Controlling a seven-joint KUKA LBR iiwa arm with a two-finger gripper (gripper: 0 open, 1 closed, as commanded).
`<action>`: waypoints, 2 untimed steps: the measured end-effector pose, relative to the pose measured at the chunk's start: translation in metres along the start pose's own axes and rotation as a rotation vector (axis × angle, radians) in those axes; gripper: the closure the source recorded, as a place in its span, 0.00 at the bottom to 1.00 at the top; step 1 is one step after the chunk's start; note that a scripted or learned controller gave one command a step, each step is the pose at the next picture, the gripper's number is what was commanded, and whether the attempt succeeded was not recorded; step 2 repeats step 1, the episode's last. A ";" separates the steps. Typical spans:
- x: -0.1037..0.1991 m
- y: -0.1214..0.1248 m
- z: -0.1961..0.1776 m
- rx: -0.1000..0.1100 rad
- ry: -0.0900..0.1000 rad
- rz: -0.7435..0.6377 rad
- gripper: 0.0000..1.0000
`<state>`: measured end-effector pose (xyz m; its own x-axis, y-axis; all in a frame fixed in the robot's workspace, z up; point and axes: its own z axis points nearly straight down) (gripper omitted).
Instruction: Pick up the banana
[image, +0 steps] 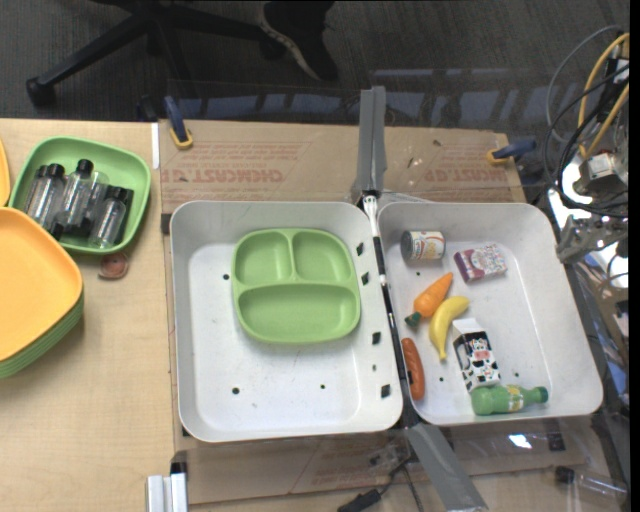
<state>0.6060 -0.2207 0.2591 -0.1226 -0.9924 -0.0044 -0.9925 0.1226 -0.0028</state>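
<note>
Two bins — left bin (200, 400) holds a green divided plate (296, 285); banana (446, 322) in right bin (560, 330), touching carrot (432, 296) and milk carton (474, 356).

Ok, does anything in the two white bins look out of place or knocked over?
Mostly tidy. In the right white bin, the small can, the milk carton and the green bottle lie on their sides. The yellow banana touches the carrot and the carton.

Green divided plate (296, 285) in left bin (195, 330), carrot (433, 295), milk carton (474, 358)
</note>
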 end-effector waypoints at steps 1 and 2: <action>0.004 0.037 -0.008 -0.002 -0.001 -0.221 1.00; 0.004 0.037 -0.008 -0.002 -0.001 -0.221 1.00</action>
